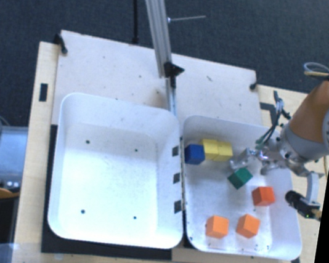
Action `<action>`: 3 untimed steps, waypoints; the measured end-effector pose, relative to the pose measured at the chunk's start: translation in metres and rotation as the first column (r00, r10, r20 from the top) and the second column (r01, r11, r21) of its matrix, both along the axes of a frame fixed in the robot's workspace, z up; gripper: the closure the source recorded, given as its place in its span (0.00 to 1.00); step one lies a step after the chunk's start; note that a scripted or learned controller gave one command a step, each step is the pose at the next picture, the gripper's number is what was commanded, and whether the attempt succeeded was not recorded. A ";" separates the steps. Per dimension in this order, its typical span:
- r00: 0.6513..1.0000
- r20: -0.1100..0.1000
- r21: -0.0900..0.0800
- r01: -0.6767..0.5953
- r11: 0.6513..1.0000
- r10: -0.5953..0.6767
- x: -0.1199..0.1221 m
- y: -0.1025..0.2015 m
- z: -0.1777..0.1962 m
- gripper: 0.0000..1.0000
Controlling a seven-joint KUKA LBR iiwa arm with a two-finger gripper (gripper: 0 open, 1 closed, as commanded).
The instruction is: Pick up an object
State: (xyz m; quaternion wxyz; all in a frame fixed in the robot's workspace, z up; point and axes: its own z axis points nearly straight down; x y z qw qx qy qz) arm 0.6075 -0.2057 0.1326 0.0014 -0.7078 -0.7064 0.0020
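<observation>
Pale wooden bench [32, 155] across most of the frame. Directly on it: a flat white board [118, 70] toward the top, two shallow white bins side by side below, left bin [124, 111] at centre-left, right bin [288, 233] at lower right, touching along their inner edges.

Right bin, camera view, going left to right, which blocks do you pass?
blue block → yellow block → green block → red-orange block. The two orange blocks along the bin's near edge overlap these in order, so they are left out.

Tilted green cube [240, 177], right bin
</observation>
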 end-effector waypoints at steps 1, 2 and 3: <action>1.000 0.008 0.000 0.003 1.000 -0.003 0.002 -0.001 -0.035 0.00; 1.000 0.013 -0.002 0.005 1.000 -0.005 0.002 -0.002 -0.023 1.00; 1.000 0.011 -0.002 0.007 1.000 -0.007 0.002 -0.008 0.023 1.00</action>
